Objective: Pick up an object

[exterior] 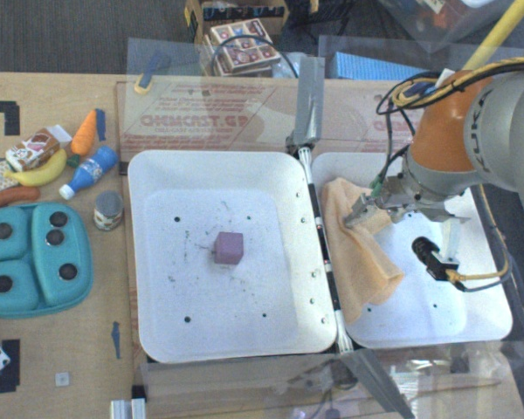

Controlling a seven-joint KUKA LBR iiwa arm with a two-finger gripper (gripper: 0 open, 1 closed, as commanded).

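Note:
A small purple cube (228, 248) lies near the middle of the left bin (157, 182). A tan cloth (360, 256) is draped along the left side of the right bin (472, 321), reaching from the bin's back toward its front. My gripper (361, 213) hangs from the grey and orange arm (454, 138) and is down at the upper part of the cloth, touching or just over its folds. The cloth bunches up around the gripper's tip and hides its lower end.
A black cable plug (430, 257) hangs over the right bin beside the cloth. Left of the bins lie a teal tray (31, 260), a can (108, 209), a bottle (89, 172), a banana (37, 173) and a carrot (86, 132). A cardboard box (236, 11) stands behind the bench.

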